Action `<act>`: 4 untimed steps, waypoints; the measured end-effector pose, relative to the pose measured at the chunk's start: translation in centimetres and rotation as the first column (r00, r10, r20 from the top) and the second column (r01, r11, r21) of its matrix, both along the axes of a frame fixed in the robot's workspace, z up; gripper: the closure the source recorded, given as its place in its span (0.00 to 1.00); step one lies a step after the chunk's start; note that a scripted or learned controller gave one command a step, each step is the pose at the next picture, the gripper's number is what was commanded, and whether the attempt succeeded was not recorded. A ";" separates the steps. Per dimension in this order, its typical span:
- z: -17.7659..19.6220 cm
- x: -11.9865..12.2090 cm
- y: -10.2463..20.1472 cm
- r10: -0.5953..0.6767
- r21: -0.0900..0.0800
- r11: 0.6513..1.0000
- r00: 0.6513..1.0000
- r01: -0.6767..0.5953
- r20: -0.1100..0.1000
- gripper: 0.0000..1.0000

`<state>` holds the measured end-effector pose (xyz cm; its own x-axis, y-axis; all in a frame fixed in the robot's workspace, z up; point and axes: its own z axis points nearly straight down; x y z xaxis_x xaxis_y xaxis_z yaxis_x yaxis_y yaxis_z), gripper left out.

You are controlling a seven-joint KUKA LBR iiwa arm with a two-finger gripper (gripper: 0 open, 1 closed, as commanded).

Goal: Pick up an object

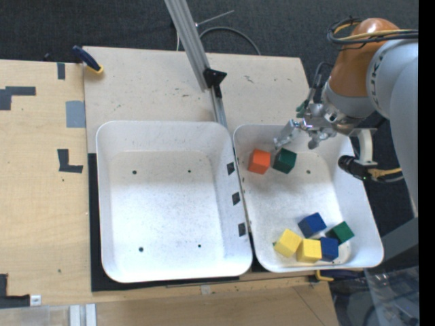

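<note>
Open-fingered, the gripper [301, 136] hangs over the right bin [358, 206] — just beside a dark green cube [285, 161] touching an orange cube [259, 161].

A dark grey carpeted floor [102, 12] is seen beyond the pincer [299, 136], at the far side of the scene. A pale wooden bench top [149, 80] is spread out to the pincer's left — scuffed and evenly lit. Farther left, a lighter board [34, 155] is marked with grey tape patches [75, 114]. A slanted aluminium bar [183, 26] is set left of the pincer, and a thin black cable [234, 36] is looped on the floor beside it. A blue-and-yellow clamp [88, 60] is fixed at the bench's far-left corner.
</note>
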<state>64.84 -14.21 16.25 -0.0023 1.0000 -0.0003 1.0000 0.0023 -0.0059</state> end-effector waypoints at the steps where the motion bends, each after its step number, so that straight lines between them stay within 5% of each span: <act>1: -6.4 -0.2 -0.4 -0.001 0.000 1.000 1.000 0.001 -0.002 0.00; 2: -5.0 0.0 -0.3 0.001 0.000 1.000 1.000 -0.001 0.003 1.00; 4: 4.6 -1.3 0.4 -0.001 0.000 1.000 1.000 0.001 0.009 1.00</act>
<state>63.52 -13.82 20.87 -0.0018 1.0000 -0.0002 1.0000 0.0018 0.0030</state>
